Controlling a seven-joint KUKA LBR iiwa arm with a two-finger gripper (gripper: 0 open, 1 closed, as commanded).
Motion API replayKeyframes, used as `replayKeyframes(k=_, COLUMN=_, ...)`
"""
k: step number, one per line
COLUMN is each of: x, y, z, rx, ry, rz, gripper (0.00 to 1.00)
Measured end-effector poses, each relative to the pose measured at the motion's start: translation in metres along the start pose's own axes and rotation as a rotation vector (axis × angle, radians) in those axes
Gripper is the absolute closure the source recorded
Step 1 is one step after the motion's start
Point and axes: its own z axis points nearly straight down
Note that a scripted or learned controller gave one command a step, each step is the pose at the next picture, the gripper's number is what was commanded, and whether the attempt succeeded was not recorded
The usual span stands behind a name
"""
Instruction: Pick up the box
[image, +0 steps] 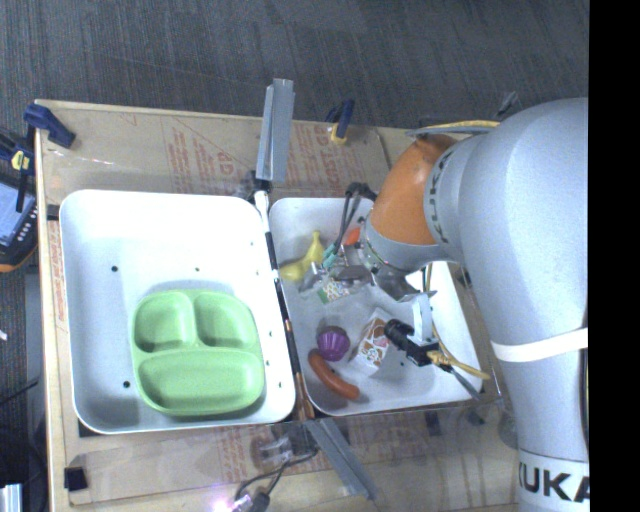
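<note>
The box (372, 346) is a small white carton with red and brown print, lying tilted in the near half of the right bin (452, 320). My gripper (336, 270) hangs over the bin's far left part, up and to the left of the box and apart from it. Right below its tip lies a small white and green speckled item (335, 290). Whether the gripper touches that item is hidden by the wrist.
A yellow banana-like toy (303, 262) lies at the right bin's left wall. A purple piece (334, 342) and a red-brown sausage (333, 377) lie left of the box. The left bin (100, 240) holds a green divided plate (198, 352).
</note>
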Motion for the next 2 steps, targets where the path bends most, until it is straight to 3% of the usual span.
replayKeyframes(k=1, x=-0.015, y=0.043, z=0.001, rx=0.002, ry=0.000, rz=-0.082, gripper=0.00)
replayKeyframes(k=2, x=-0.014, y=0.045, z=-0.011, rx=0.000, ry=0.001, rz=-0.090, gripper=1.00)
